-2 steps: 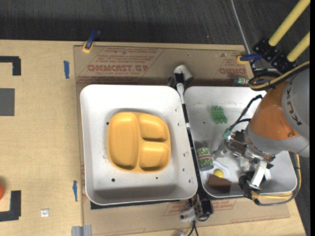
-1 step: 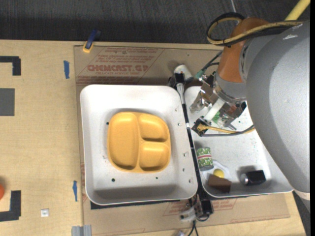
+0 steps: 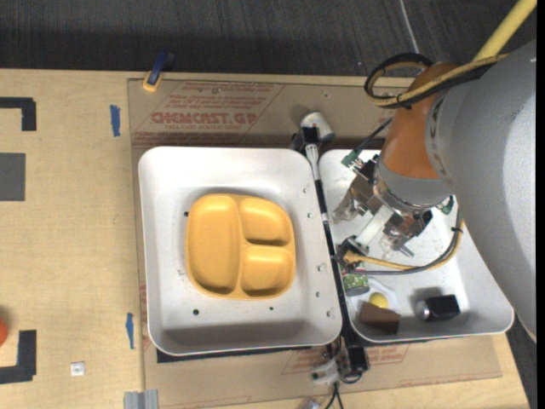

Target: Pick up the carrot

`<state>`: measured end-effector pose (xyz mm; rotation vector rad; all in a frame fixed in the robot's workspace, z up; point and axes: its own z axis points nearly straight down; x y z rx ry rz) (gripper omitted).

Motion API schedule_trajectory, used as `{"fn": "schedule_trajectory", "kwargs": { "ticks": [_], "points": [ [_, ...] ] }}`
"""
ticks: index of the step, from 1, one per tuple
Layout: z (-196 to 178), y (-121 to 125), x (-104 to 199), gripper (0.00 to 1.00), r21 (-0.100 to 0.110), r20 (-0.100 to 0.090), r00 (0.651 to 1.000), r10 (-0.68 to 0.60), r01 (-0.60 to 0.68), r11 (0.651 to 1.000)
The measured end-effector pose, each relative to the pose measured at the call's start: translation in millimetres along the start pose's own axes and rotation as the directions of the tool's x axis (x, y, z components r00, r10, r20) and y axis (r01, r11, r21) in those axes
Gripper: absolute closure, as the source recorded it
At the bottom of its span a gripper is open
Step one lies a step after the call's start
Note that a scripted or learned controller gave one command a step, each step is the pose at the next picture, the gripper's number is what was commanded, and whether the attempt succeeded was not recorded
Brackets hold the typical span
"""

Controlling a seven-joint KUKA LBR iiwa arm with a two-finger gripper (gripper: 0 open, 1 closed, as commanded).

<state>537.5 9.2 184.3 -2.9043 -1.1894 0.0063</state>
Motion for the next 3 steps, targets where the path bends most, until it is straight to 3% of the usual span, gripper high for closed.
{"fn": "schedule_trajectory", "kwargs": {
  "ticks": [1,2,3],
  "points": [
    [0,-34,-50,0.00,-0.001,-0.001,1.000,-0.028,0.028,1.000],
    [32,42,-123,0.00,-0.001,-0.001,0.997,0.078,-0.078,0.997],
    [0,-13,-68,0.00,-0.003,-0.003,0.997,0.072,-0.072,0.997]
  ]
}}
